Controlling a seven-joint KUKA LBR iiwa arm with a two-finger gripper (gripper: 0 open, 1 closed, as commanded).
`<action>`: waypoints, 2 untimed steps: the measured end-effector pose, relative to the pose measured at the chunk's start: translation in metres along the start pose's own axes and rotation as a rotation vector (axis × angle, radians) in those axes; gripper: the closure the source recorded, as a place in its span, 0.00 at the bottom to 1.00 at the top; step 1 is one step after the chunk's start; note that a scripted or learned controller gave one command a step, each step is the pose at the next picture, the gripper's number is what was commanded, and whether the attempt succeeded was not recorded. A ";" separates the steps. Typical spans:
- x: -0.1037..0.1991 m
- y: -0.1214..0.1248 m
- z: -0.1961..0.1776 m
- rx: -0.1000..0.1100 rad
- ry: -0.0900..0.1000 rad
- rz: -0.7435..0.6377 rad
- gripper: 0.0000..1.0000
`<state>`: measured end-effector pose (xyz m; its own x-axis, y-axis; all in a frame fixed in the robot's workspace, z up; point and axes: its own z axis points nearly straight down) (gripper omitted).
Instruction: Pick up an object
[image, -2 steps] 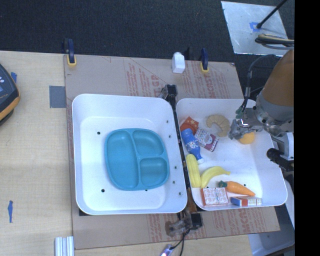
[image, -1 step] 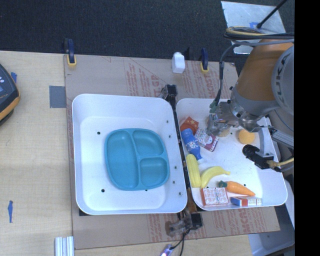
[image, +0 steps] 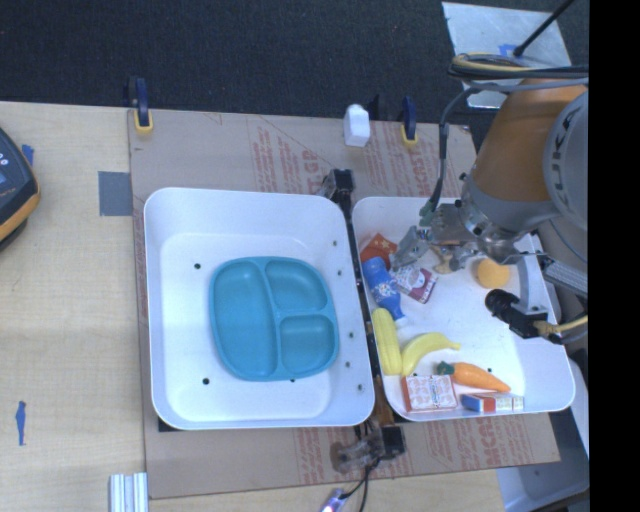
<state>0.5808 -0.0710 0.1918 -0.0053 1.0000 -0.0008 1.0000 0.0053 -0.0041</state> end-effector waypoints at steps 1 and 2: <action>-0.053 0.054 0.061 0.000 0.000 0.004 0.00; -0.081 0.075 0.079 -0.002 0.000 0.003 0.00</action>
<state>0.6563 -0.1519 0.1128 -0.0024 1.0000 -0.0006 1.0000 0.0024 -0.0023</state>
